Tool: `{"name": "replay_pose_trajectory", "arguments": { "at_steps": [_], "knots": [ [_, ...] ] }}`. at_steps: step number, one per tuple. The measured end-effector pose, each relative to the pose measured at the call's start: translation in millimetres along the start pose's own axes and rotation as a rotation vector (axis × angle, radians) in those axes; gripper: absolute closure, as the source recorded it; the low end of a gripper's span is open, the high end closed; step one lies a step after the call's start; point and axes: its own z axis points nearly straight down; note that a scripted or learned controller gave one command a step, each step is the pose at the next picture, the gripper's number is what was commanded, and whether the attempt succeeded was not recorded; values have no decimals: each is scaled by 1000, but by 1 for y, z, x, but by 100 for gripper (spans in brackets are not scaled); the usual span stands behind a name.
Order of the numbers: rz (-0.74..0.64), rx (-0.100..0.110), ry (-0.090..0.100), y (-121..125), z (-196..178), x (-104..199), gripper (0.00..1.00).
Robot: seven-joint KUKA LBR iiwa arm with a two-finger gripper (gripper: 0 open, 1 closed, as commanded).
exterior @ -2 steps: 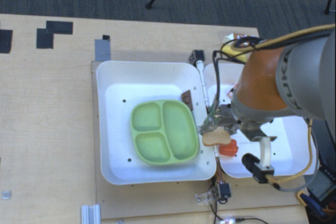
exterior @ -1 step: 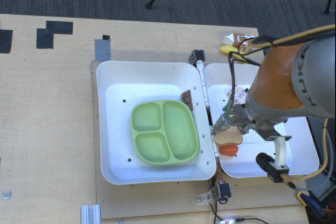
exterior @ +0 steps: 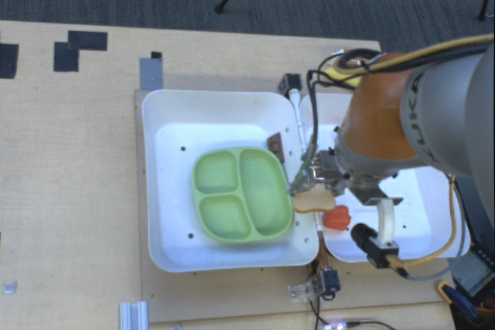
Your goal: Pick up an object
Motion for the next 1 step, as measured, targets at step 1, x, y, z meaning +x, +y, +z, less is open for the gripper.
{"name": "replay_pose_trajectory", "arguments": {
  "at_steps": [1],
  "knots": [
    [-1, 1, 0, 0, 5, 49, 100]
  ]
}}
